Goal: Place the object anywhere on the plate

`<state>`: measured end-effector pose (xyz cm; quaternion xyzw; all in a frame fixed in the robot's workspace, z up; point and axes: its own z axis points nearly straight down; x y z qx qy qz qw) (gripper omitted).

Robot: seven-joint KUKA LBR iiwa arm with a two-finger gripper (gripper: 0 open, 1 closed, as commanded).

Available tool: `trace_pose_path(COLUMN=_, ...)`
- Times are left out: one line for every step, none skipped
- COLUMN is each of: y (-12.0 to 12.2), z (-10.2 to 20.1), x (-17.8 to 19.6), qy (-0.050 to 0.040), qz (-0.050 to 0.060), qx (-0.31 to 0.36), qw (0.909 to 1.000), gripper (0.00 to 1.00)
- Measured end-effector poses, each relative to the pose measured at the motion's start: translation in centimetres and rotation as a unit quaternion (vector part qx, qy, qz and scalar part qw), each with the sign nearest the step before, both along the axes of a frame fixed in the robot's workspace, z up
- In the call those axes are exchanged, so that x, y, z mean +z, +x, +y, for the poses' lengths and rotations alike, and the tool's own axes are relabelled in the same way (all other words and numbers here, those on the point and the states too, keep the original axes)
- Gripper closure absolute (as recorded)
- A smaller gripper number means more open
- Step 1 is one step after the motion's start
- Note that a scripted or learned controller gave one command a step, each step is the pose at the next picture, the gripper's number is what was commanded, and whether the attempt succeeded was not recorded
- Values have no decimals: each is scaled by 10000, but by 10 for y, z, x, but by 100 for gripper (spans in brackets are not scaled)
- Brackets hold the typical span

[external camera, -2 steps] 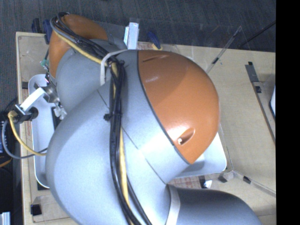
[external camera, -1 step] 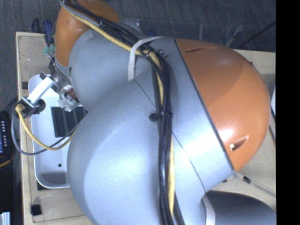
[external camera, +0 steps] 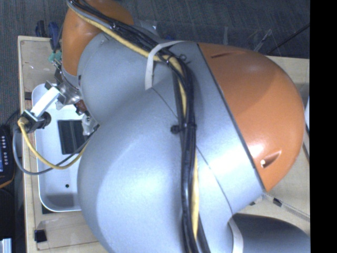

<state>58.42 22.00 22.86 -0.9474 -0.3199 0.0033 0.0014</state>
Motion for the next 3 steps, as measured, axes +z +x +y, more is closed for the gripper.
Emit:
trace_pose_path(y=-2, z=-2, x=115, qy=1, qz=-46, qx=-747, qw=9972, gripper=0)
trace_pose_path(y=-27, z=-1, x=-42, qy=-22, qz=-2, qx=-966, qw=9953, gripper=0)
trace_pose_path(y=-40, z=-1, x=-54, qy=-9, qz=9, qx=-737, qw=9973, gripper=0)
